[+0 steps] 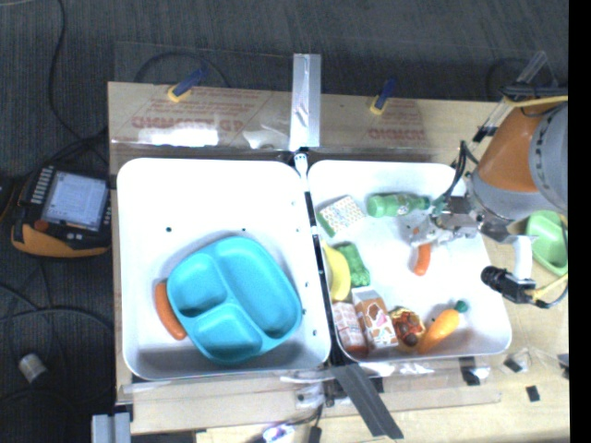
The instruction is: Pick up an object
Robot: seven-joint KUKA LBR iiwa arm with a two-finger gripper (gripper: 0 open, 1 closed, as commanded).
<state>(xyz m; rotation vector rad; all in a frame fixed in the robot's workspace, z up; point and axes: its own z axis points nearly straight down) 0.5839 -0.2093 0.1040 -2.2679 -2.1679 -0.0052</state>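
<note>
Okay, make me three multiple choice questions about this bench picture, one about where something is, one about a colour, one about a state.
1. Where does the divided plate lie?
A. left bin
B. right bin
C. on the floor

2. What colour is that plate?
A. red
B. blue
C. yellow

3. How does the small orange piece under the pincer sit?
A. hanging high above the bin
B. low in the right bin
C. on the plate

Answers: 1 A, it fills the left bin. 2 B, clearly turquoise blue. 3 B, it shows against the right bin's white floor.
</note>
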